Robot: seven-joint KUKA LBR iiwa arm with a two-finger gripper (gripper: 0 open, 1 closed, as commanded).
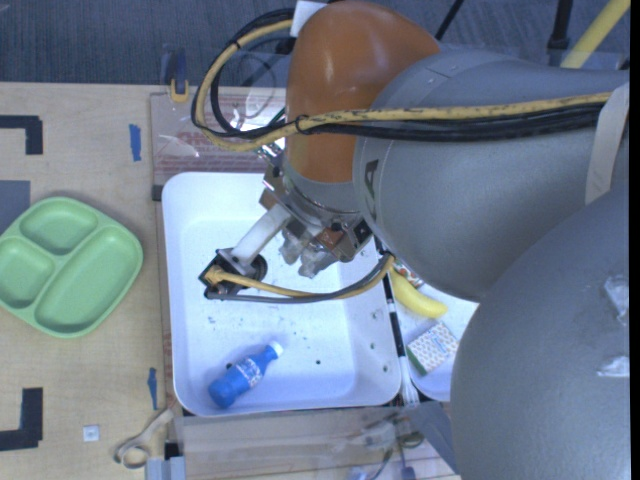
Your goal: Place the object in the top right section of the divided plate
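A green divided plate (126, 244) with three sections lies on the wooden bench at the left, outside the bins. A blue bottle with a white cap (243, 373) lies on its side near the front of the left white bin (182, 298). My gripper (312, 258) hangs over the middle of that bin, above and to the right of the bottle and well apart from it. I see nothing held in it. The bulky grey and orange wrist hides the back of the bin.
A yellow banana (420, 299) and a small patterned box (433, 348) lie in the right bin, mostly covered by the arm. Blue tape marks and black corner marks sit on the bench around the plate.
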